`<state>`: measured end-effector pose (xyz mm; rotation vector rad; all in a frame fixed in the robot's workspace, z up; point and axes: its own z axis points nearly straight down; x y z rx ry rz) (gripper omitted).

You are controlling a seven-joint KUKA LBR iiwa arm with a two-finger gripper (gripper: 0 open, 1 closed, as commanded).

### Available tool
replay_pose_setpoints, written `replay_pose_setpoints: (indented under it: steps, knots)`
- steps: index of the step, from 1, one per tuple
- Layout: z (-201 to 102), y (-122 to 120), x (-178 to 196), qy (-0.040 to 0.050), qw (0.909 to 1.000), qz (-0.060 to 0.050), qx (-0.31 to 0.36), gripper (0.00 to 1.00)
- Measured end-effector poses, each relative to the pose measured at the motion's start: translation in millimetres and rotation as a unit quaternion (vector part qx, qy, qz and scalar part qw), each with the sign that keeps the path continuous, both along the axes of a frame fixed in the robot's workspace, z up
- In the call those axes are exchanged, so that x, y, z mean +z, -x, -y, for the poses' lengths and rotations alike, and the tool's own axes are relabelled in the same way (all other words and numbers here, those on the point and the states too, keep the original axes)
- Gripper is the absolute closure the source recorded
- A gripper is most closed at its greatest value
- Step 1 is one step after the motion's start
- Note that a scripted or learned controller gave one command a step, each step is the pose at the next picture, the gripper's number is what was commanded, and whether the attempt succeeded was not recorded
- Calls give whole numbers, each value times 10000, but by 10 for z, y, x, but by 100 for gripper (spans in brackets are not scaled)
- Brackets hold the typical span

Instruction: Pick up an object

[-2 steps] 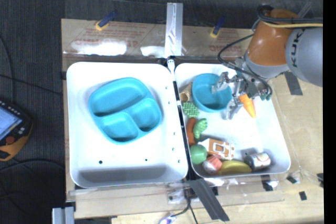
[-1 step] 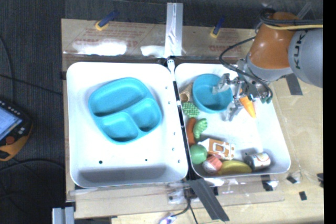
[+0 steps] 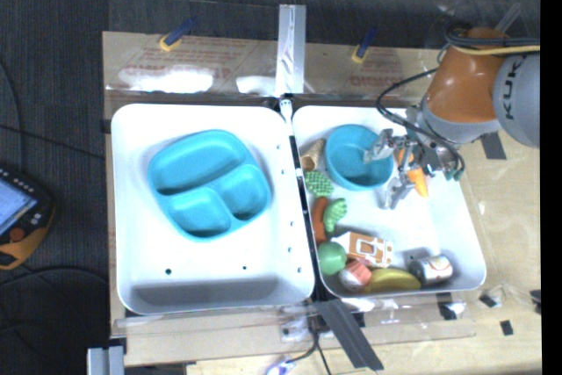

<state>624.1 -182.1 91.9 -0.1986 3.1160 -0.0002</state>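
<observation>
Camera view, nearest rim of right bin [image 3: 470, 228]: yellow banana [image 3: 392, 279], small can [image 3: 431, 268], green apple [image 3: 331, 258], printed carton [image 3: 369, 248]. Farther in: carrot [image 3: 320, 216], round blue bowl [image 3: 355, 157]. Left bin [image 3: 132, 215]: smooth blue divided plate [image 3: 210, 182]. Beyond, arm slanting from right, tool [image 3: 397, 169] spread wide beside bowl, orange piece [image 3: 419, 181] between fingers, grip uncertain.

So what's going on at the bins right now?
The grey KUKA arm reaches in from the right, its gripper low over the right white bin, beside the round blue bowl. A small orange piece sits right by it; whether it is held is unclear. Toy foods, including a yellow banana and green apple, lie along the bin's near edge. The blue divided plate rests in the left white bin.
</observation>
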Motion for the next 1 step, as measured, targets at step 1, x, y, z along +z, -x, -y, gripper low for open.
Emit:
replay_pose_setpoints:
  steps: [1]
  knots:
    - [-116, -173, -11, 22, 9993, -92, -365, 0]
